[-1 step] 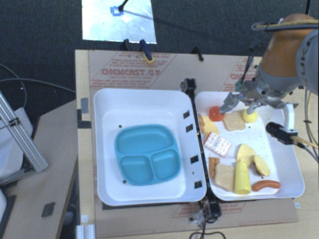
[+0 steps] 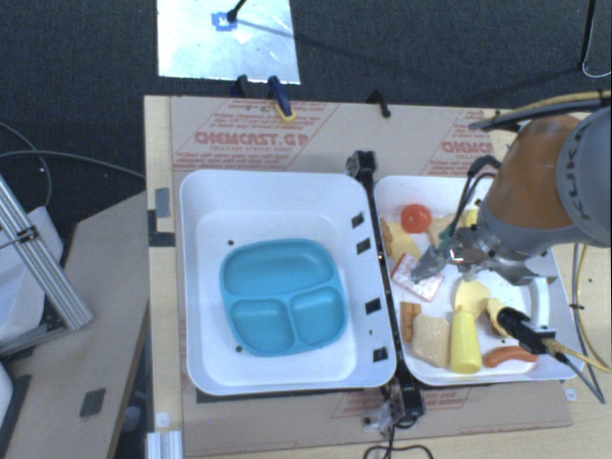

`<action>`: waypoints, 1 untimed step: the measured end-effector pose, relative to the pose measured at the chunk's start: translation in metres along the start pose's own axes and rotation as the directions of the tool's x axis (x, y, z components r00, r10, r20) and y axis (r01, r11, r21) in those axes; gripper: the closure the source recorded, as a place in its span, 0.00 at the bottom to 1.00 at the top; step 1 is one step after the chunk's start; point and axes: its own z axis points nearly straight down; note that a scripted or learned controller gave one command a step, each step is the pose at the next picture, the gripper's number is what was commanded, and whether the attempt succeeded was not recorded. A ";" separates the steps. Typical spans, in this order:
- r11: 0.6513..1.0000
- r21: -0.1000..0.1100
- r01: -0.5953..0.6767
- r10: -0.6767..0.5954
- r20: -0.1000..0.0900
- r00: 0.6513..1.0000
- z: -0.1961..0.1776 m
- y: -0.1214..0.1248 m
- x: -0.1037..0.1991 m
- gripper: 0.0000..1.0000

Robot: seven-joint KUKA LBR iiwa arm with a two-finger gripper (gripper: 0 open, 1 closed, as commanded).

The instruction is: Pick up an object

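right bin point(image 2: 550, 280): wrapper point(image 2: 417, 277) under pincer point(image 2: 438, 259)

Right bin point(image 2: 402, 191) held the candidate objects: a red tomato-like ball point(image 2: 415, 218) near the back; a flat white-and-pink packet point(image 2: 417, 277) lying tilted at centre; a yellow bottle point(image 2: 466, 328) lying lengthwise; a tan bread-like piece point(image 2: 430, 338) beside it; an orange sausage point(image 2: 509, 357) at the front.

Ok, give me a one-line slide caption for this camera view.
Gripper low over the cluttered right bin beside a red ball; blue divided tray in the left bin.
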 end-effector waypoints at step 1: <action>1.000 -0.008 -0.005 0.005 0.005 1.000 0.063 -0.042 -0.056 0.00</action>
